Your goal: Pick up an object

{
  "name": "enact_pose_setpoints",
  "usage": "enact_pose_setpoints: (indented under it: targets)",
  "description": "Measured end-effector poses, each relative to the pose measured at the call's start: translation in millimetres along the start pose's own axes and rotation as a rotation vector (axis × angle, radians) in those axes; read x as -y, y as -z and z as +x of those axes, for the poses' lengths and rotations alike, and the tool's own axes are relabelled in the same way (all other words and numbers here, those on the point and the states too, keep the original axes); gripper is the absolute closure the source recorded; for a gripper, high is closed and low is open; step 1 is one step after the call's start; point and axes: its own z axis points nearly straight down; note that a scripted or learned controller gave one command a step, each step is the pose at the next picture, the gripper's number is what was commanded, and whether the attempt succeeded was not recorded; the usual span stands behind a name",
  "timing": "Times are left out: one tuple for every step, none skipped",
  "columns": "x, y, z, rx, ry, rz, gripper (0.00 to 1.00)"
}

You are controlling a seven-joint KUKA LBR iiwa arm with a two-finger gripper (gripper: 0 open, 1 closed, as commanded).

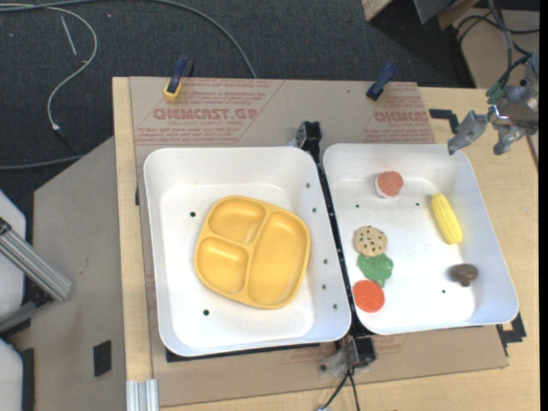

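gripper: jaws spread, nothing between, above right bin's far corner | corn cob nearest | yellow divided plate in left bin

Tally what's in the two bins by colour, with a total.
Yellow: 2, divided plate in the left bin, corn cob in the right bin
Red/orange: 2, slice, disc
Green: 1, leafy piece
Tan: 1, cookie
Brown: 1, lump
Total: 7
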Motion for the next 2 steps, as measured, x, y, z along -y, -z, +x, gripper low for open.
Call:
enact_pose_setpoints:
  targets:
    - [-5.1, -52.3, 9.4, -0.002, 0.001, 0.005, 0.00]
    - [-2.7, -108.6, 17.3, -0.001, 0.000, 0.002, 0.00]
